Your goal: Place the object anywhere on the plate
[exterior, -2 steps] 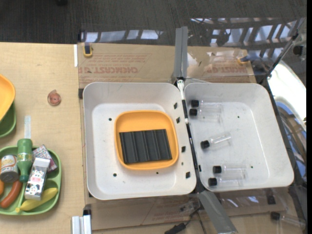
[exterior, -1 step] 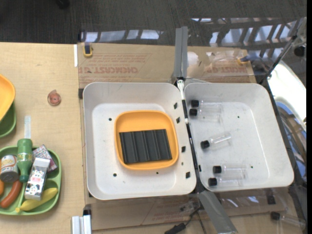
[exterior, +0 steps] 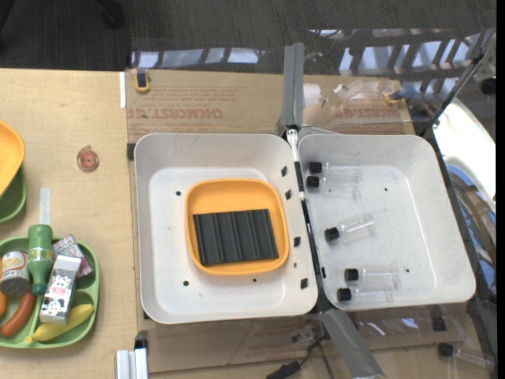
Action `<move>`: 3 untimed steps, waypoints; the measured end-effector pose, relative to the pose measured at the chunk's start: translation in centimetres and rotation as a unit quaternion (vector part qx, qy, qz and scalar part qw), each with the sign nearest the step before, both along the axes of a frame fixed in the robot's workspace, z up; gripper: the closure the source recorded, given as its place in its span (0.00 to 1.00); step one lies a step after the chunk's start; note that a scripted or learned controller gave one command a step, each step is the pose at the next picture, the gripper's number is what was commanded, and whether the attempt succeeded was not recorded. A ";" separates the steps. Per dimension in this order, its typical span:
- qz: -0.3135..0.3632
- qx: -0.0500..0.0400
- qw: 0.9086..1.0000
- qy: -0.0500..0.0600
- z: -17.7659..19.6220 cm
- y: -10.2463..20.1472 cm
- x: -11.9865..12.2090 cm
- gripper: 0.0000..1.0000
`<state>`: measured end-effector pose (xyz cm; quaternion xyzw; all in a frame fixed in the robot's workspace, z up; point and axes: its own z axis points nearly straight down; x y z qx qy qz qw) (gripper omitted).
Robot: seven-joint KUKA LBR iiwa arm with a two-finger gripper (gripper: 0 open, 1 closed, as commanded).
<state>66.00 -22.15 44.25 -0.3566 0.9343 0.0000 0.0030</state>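
Note:
An orange plate (exterior: pixel 237 189) with rounded corners lies flat in the middle of the left white bin (exterior: pixel 158 235). A dark grey ridged rectangular object (exterior: pixel 237 237) rests on the plate, covering most of its floor and lying slightly toward the plate's front. In the right white bin (exterior: pixel 430 212) lie several clear vials with black caps: two near the back left (exterior: pixel 335 172), one in the middle (exterior: pixel 351 229) and two at the front (exterior: pixel 367 284).
A wooden table on the left bears a green tray (exterior: pixel 88 316) of toy food, an orange bowl (exterior: pixel 8 160) at the edge and a small pink disc (exterior: pixel 88 159). A grey metal post (exterior: pixel 293 85) stands behind the seam between the bins.

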 end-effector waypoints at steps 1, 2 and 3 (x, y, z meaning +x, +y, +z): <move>0.199 -0.001 0.980 0.000 0.0 0.0 0.0 1.00; 0.396 -0.001 0.918 -0.001 -0.1 0.0 0.0 1.00; 0.547 -0.001 0.837 -0.001 -0.1 0.0 0.0 1.00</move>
